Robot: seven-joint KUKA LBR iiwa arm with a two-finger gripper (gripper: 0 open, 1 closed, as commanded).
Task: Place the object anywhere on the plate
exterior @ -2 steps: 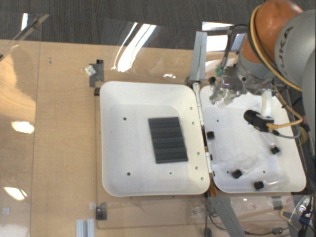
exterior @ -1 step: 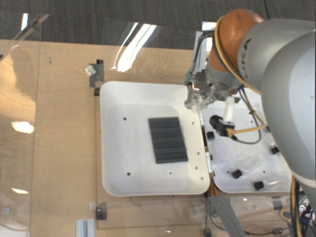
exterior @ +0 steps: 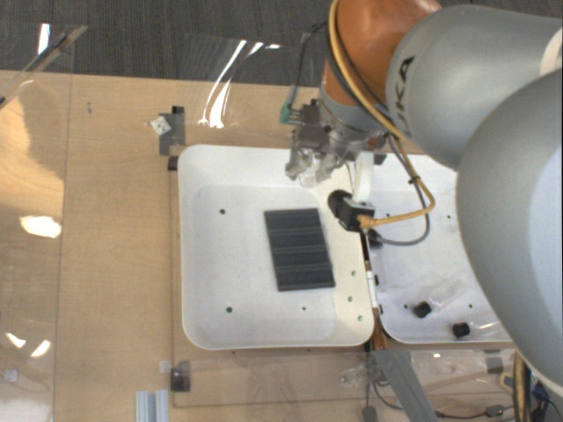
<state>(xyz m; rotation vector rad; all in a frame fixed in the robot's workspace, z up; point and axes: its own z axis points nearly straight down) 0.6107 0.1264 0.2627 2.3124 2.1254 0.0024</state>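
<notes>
A dark grey ribbed rectangular plate (exterior: 299,249) lies flat in the middle of the left white bin (exterior: 207,315). My gripper (exterior: 308,167) hangs over the far edge of that bin, just beyond the plate's far end and a little to its right. The big grey arm with its orange band hides much of the gripper from above. A clear, glassy object (exterior: 442,290) lies in the right bin (exterior: 400,328), near its front. Two small black pieces (exterior: 422,309) (exterior: 459,330) sit beside it.
A black plug on a yellow cable (exterior: 345,207) dangles from the wrist over the divide between the bins. A small black bracket (exterior: 173,132) stands on the wooden bench at the left bin's far left corner.
</notes>
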